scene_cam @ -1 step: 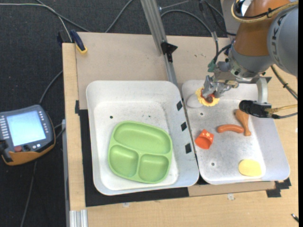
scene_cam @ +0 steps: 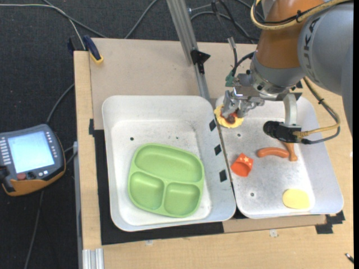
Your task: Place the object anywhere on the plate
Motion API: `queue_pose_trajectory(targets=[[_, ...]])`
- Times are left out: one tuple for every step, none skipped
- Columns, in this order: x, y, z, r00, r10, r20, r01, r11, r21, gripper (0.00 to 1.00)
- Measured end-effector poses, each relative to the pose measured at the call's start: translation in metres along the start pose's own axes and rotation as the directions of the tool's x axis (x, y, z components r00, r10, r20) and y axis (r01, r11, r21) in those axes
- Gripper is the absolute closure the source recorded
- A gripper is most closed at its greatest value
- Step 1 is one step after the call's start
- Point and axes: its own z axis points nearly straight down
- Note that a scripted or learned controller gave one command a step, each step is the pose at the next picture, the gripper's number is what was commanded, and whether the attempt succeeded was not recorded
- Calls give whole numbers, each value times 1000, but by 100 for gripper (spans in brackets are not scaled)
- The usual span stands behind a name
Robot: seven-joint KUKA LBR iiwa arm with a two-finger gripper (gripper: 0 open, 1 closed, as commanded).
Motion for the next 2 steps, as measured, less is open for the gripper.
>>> queue_pose_trajectory(targets=[[50, -6, -6, 1000, 1, 1, -1, 1000, -1, 100], [92, -16, 1, 1000, 2, 2, -2, 1000, 2, 100]])
